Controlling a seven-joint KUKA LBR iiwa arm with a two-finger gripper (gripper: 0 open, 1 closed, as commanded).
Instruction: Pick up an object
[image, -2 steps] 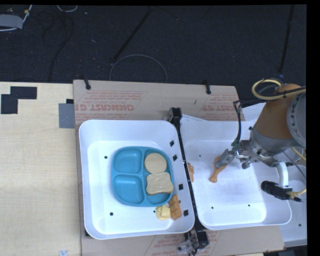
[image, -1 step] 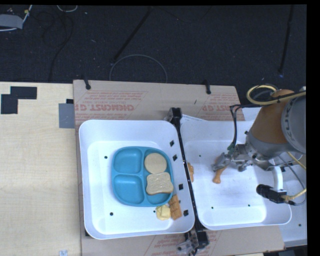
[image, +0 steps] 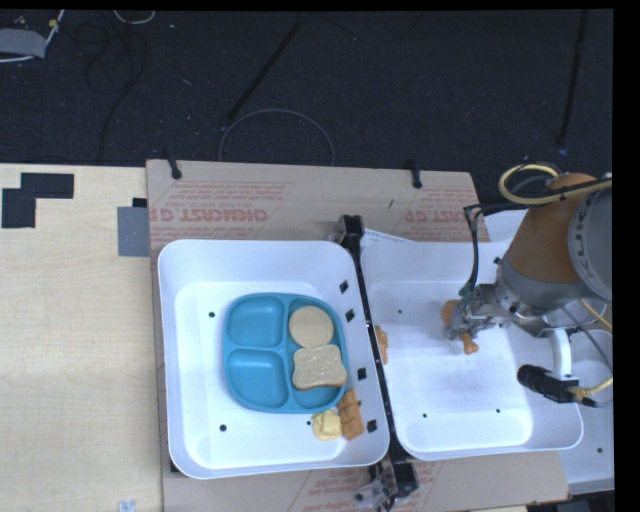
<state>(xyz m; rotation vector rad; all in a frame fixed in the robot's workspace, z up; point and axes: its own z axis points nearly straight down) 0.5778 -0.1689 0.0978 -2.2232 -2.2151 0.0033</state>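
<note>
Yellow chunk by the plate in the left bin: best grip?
Take the yellow chunk across its left and right sides, coming straight down. An orange piece touches its right side and the blue plate lies just above, so room there looks tight.

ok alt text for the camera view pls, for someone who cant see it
A grey robot arm reaches from the right into the right white bin, its gripper low beside a small orange piece. The left white bin holds a blue divided plate carrying a round cracker and a bread slice.

Grey arm (image: 600, 240) — orange band (image: 545, 235), yellow cable (image: 525, 180)
</note>
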